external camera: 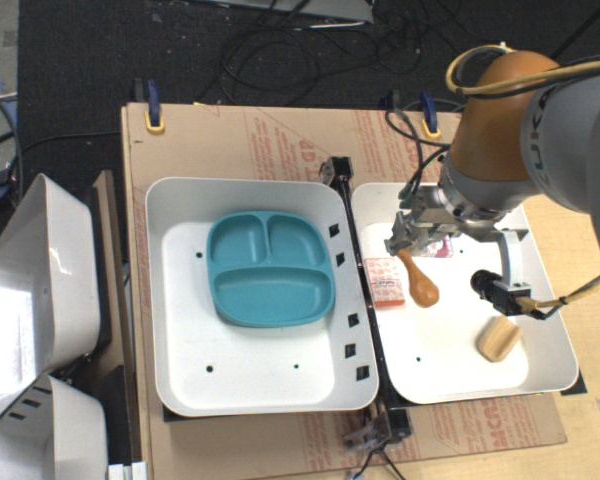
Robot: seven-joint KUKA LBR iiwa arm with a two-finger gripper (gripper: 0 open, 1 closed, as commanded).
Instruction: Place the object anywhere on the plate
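The pincer (412,236), its grip state unreadable, hovers over the orange-brown spoon (417,279); the teal plate (270,268) lies at nine o'clock, and the red-and-white packet's (385,280) print is illegible.

A pink and white packet (384,280) lies flat in the right bin (540,368). A tan block (498,339) sits nearby. Two yellow clamps (154,118) grip the brown board (280,138).

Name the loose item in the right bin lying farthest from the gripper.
The tan block, alone near the front right corner; the orange spoon-like piece and red-and-white packet lie near the gripper.
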